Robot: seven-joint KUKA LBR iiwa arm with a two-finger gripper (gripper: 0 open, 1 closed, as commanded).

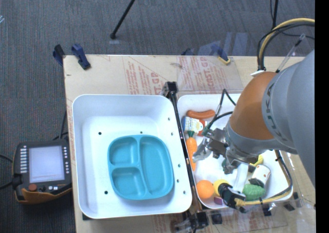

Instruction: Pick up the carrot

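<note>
dark grey carpet surrounds a cardboard-topped bench (154, 72) holding two white bins. the left bin (82, 124) carries a teal divided plate (140, 166). in the right bin (205, 97), lower right of the frame, the carrot (192, 149) lies against the left wall, below a small carton (194, 124) and above an orange ball (205, 189). the gripper (205, 147) sits just right of the carrot; i cannot tell whether it is spread or pressed together, and nothing shows pinched. this looks like the approach step. the next move calls for centring over the carrot without pinning it to the wall.
</note>
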